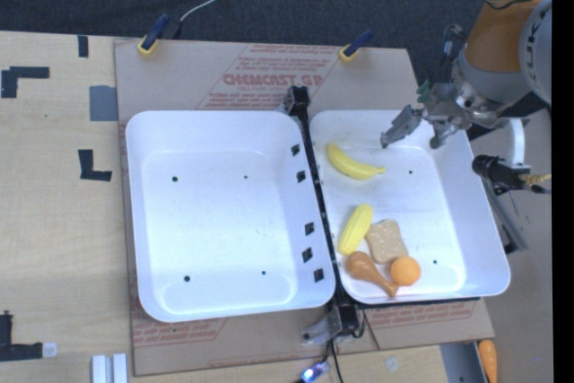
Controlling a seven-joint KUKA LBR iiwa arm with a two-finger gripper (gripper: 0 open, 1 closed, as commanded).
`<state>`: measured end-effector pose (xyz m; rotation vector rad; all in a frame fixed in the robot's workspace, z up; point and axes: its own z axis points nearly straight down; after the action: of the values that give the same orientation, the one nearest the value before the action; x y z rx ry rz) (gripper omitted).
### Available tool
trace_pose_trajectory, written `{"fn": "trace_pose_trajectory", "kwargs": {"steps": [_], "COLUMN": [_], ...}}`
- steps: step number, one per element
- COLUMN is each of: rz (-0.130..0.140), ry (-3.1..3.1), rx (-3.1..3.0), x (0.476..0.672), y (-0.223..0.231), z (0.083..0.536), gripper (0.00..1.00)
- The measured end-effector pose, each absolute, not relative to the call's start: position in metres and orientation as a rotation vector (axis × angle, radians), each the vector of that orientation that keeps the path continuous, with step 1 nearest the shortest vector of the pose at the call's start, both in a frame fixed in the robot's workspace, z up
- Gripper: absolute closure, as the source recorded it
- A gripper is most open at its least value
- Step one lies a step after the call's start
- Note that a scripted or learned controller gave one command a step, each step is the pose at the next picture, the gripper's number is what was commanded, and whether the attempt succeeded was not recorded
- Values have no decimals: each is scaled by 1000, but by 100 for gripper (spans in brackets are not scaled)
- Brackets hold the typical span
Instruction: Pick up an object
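Right bin (466, 220): banana (353, 163) near far-left corner; corn (356, 228), bread slice (386, 239), drumstick (370, 271), orange (405, 271) clustered at near edge. Gripper (416, 132) open, empty, over far edge, just right of banana.

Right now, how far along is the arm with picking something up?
Nothing looks picked yet: the banana, corn cob, toast slice, drumstick and orange all lie in the right bin. The gripper is open at that bin's far end, holding nothing. Descent, grasp and lift remain.
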<state>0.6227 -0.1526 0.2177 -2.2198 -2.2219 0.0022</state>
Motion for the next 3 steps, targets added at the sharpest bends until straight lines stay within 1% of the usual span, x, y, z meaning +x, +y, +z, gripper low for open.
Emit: {"fn": "trace_pose_trajectory", "kwargs": {"steps": [1,2,3], "rz": [-6,-5,-23], "ry": [-2233,-2230,-2238], "rx": [-2213,-2216,-2222], "x": [670,669,668], "y": [-88,-30,37], "z": [251,310,540], "gripper": [0,0,0]}}
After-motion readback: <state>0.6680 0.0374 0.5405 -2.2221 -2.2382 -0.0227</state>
